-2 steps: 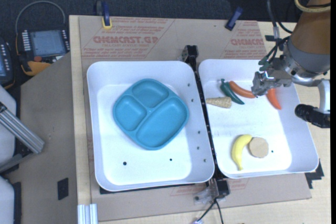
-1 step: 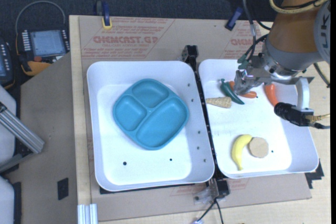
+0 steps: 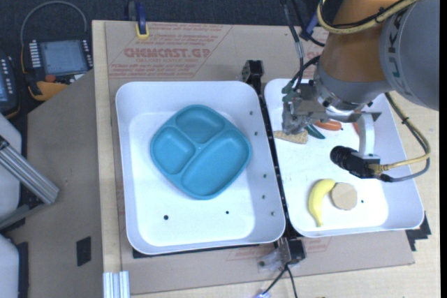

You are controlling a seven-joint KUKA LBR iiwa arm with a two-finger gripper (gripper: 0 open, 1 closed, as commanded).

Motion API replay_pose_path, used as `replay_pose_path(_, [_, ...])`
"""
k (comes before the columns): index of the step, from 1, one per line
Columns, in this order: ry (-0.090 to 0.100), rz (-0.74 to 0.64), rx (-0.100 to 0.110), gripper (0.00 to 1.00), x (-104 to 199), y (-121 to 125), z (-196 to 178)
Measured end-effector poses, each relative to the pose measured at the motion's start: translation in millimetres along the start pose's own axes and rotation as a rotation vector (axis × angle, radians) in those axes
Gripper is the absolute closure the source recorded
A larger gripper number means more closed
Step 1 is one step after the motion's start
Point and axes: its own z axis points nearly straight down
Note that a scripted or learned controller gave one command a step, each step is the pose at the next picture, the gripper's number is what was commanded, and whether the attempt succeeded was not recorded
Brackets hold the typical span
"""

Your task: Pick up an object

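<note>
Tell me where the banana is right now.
The banana lies near the front edge of the right bin, touching a round tan disc on its right.

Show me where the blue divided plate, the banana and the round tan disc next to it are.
blue divided plate [image 3: 200, 150]: camera view, ridge between its compartments.
banana [image 3: 319, 199]: camera view, middle of its curve.
round tan disc [image 3: 343, 196]: camera view, centre of its top face.

In the right bin [image 3: 401, 209] a yellow banana [image 3: 319, 200] lies curved near the front edge, touching a round tan disc [image 3: 343, 196] on its right. A flat tan piece [image 3: 290, 137] lies near the bin's left wall, and an orange-and-green object [image 3: 325, 127] (partly hidden by the arm) lies further back
</note>
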Motion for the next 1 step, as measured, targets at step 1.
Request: replay_pose_path(1, [0.000, 0.000, 0.000, 1.00, 52.0, -7.1, 13.1])
